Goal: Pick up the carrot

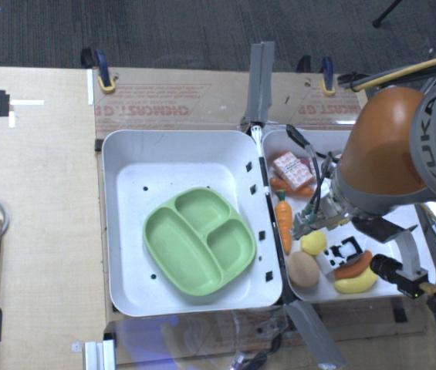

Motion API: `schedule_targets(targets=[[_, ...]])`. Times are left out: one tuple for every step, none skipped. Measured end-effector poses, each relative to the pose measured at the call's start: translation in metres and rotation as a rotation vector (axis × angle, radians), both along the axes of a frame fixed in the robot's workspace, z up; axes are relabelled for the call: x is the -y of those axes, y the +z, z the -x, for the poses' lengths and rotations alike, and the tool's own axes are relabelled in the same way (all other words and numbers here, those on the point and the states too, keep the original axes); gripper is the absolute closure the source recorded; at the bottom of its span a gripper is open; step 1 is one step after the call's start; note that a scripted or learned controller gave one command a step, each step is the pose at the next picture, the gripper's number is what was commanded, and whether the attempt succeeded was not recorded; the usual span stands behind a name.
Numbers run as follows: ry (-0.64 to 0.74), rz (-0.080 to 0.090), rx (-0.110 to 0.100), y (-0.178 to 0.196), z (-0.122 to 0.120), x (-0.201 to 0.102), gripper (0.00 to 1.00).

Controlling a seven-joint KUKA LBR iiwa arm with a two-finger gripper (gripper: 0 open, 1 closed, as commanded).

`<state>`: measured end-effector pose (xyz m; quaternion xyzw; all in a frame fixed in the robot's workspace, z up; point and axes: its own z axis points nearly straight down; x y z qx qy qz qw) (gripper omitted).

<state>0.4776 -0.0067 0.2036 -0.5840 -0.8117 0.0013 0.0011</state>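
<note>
The carrot (283, 217), orange with a green top, lies along the left wall of the right bin (276, 146), top pointing to the back. My gripper (312, 217) hangs low over the right bin, just right of the carrot and above a small yellow lemon (313, 243). The carrot lies apart from it on the bin floor. The arm's orange band hides much of the bin's right half.
The left bin (125, 206) holds a green divided plate (199, 241). In the right bin lie a red snack packet (293, 169), a beige egg-like ball (304, 269), a yellow banana (356, 283) and a red sausage (354, 265).
</note>
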Motion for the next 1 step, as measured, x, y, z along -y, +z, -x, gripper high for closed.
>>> schedule_targets(targets=[[-0.283, 0.002, -0.001, -0.0135, -0.0025, -0.0662, 1.0]])
